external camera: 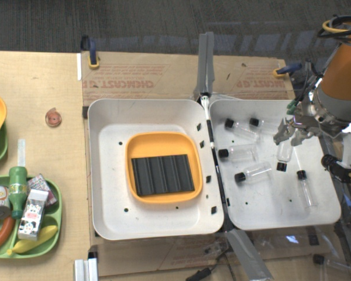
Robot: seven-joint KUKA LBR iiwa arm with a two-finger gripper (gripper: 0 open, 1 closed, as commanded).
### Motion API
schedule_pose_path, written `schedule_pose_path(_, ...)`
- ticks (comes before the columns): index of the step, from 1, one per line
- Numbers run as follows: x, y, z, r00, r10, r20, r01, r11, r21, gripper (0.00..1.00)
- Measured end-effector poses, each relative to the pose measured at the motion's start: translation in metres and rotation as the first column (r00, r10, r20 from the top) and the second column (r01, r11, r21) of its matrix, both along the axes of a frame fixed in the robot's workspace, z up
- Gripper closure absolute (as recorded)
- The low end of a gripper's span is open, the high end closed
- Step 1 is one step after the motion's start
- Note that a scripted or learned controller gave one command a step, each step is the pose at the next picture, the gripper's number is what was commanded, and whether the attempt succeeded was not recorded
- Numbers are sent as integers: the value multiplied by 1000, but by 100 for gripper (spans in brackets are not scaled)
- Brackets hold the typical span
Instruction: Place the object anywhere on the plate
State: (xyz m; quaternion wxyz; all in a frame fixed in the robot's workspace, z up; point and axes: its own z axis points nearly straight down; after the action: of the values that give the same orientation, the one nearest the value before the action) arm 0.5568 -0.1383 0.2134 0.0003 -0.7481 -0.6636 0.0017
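Nearest the lens, a grey metal strut (245,261) juts out under the seam between the two bins, below and to the view's left of the pincer. Far off to the pincer's left, at the bench's near corner, a green plastic tray (50,239) holds toy food, among it a small green bottle (17,187) and a white carton (30,215). The grey two-finger pincer (288,134) hangs over the far right part of the right-hand shallow white bin (281,218), below the arm's orange band (342,75). Directly under its tip, touching or nearly touching it, a clear plastic vial with a black cap (284,152) lies end-on with the cap towards the camera. Whether the pincer is open or closed, and whether it has hold of that vial, cannot be told. More clear capped vials lie on the same bin floor: one (304,191) just nearer the camera and to the right, one (254,172) nearer and to the left, one (237,152) level with the pincer on its left, and another (241,126) further left and back. Well to the pincer's left, across the seam, the orange rounded-square plastic plate (164,140) sits in the middle of the left-hand shallow white bin (105,174), bearing a dark ribbed rectangular mat (164,175).
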Motion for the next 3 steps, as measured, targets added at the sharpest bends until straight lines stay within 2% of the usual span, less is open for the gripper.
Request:
schedule_pose_path(1,76,-29,9,981,193,1,-193,981,0,100)
schedule_pose_path(2,103,-26,16,920,392,3,-392,920,-1,100)
schedule_pose_path(3,102,-59,68,832,554,3,-554,832,-2,100)
